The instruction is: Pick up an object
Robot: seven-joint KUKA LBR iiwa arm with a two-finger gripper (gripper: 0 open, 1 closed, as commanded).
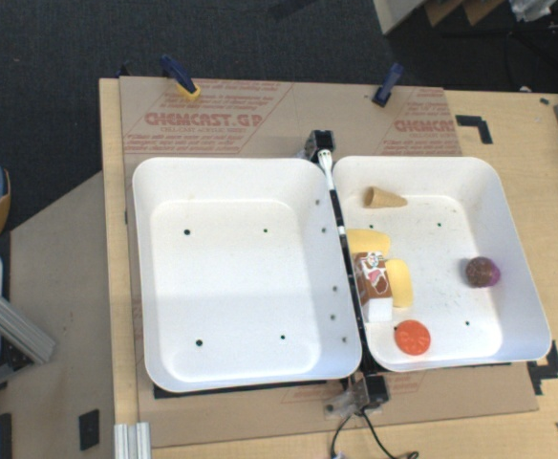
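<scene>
The right bin (508, 256) holds several small objects. A tan wedge (384, 197) lies near its back left. Along its left wall sit a yellow block (367, 242), a brown-and-white packet (373, 275) and a yellow banana-like piece (398, 284), close together. A red-orange disc (413, 338) rests near the front. A dark purple ball (482, 273) lies alone toward the right.
The left bin (231, 275) sits beside the right one on a cardboard-covered bench (260, 113). Two blue clamps (181, 76) (388, 84) hold the board's far edge. A black clip (319, 144) joins the bins at the back.
</scene>
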